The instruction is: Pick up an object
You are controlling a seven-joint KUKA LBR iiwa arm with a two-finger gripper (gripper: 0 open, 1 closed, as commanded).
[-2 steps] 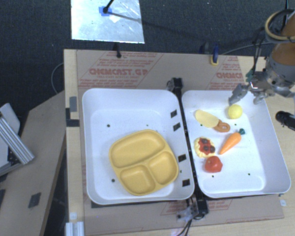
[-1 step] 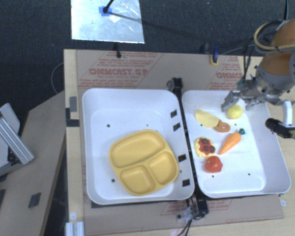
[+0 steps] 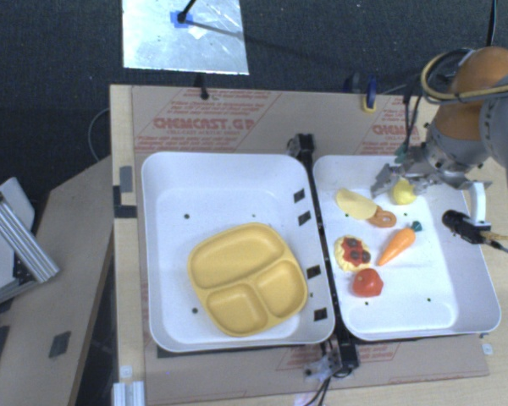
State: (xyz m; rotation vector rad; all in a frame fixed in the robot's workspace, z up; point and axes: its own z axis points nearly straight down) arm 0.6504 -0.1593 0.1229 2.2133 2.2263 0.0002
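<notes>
My gripper (image 3: 405, 178) hangs low over the far part of the right bin (image 3: 457, 311). A small round yellow fruit (image 3: 404, 194) sits directly under its tip, touching or nearly touching it. Just to the left lie a pale yellow banana-like piece (image 3: 355, 202) and an orange slice (image 3: 383, 219). Nearer the front are an orange carrot (image 3: 397, 246), a small round pizza piece (image 3: 353, 252) and a red tomato (image 3: 367, 282). A tiny teal bit (image 3: 416, 226) rests by the carrot's top.
The left bin (image 3: 178, 193) holds a yellow divided tray (image 3: 247, 277). A black divider (image 3: 317, 227) runs between the two bins. The arm's orange band (image 3: 483, 70) stands above the right bin's far right corner.
</notes>
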